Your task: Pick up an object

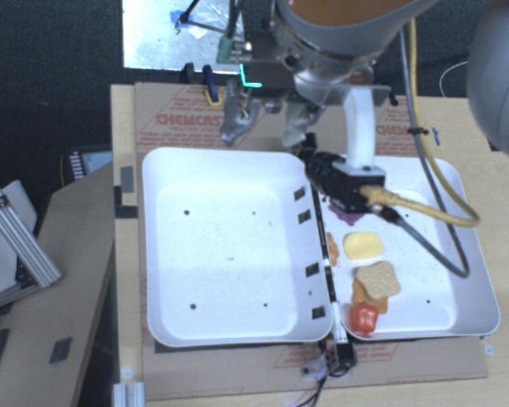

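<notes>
Cardboard covers the desk under two white bins, and in the right bin [458,312] the food pieces, a yellow slice [362,245] foremost, lie toward six o'clock from the jaws [263,130], which seem apart and empty, though blurred.

A robotics lab or test cell was indicated rather than a home or shop. Two shallow white bins [229,244] were set side by side on a plain wooden table [85,227], over flattened cardboard sheets [182,113] printed with red lettering. A grey industrial arm [339,15] with an orange band was seen above the far edge of the table, with yellow and black cables [424,210] trailing across the right bin [467,303]. Aluminium framing bars [17,236] were visible beyond the table's left edge, and dark flooring beyond its far left corner.
</notes>
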